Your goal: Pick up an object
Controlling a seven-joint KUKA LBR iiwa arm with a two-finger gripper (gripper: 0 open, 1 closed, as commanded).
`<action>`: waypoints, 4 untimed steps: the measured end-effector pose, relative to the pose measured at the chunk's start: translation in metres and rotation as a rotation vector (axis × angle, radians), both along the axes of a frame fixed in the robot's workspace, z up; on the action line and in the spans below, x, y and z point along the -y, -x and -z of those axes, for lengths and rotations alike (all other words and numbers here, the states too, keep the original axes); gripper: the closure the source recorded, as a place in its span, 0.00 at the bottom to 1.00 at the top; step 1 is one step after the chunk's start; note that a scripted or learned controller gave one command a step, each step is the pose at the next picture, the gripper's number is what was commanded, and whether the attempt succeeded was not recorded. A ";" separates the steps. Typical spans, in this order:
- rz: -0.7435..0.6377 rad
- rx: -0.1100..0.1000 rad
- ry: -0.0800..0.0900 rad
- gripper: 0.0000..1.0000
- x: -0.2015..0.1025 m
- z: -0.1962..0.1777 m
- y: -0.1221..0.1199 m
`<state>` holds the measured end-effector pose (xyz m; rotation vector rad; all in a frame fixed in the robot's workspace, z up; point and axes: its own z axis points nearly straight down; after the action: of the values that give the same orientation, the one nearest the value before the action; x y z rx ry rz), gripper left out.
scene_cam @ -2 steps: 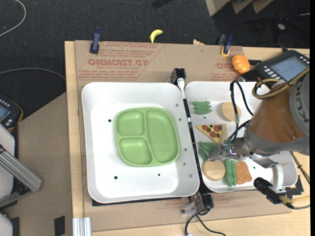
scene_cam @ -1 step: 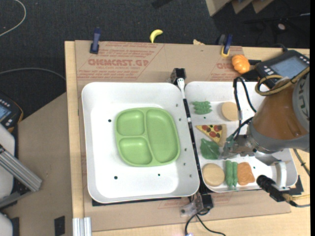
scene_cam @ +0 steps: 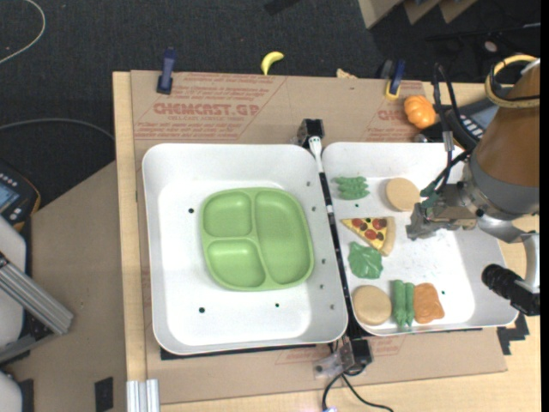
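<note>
- Nearest the camera, along the right bin's [scene_cam: 480, 256] front edge, three toy foods sit in a row: a round tan bun [scene_cam: 372, 304], a green bean pod [scene_cam: 401, 304] touching it, and an orange-brown nugget [scene_cam: 428, 303] just beside the pod.
- Toward the back, close to the wall shared with the left bin, lie a dark green leafy piece [scene_cam: 366, 261], a pizza slice [scene_cam: 372, 230] with red dots and a tan crust, and a lighter green leaf [scene_cam: 351, 186].
- Another round tan disc [scene_cam: 401, 194] lies near the back edge, just beside the gripper.
- Grey and low over the middle of the right bin, the gripper [scene_cam: 426, 222] points toward the pizza slice; I cannot tell how its fingers stand, and nothing visible sits between them.
- Left bin [scene_cam: 171, 196]: a light green plate [scene_cam: 257, 237] with three compartments lies in its middle.
- Both bins rest on a brown cardboard sheet [scene_cam: 214, 110] printed with red lettering, clipped by a blue clamp [scene_cam: 166, 70] at the back edge.
- A small yellow banana [scene_cam: 272, 60] and an orange fruit [scene_cam: 419, 111] lie at the cardboard's back edge.
- Dark carpet [scene_cam: 86, 24] surrounds the bench.
</note>
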<state>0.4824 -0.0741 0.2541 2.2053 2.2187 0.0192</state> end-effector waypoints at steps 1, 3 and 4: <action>0.001 -0.021 -0.003 1.00 -0.054 0.014 0.003; 0.008 -0.028 -0.001 1.00 -0.009 -0.142 0.004; 0.007 -0.026 -0.002 1.00 -0.017 -0.074 0.004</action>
<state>0.4787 -0.0568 0.3278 2.2267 2.2250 -0.0077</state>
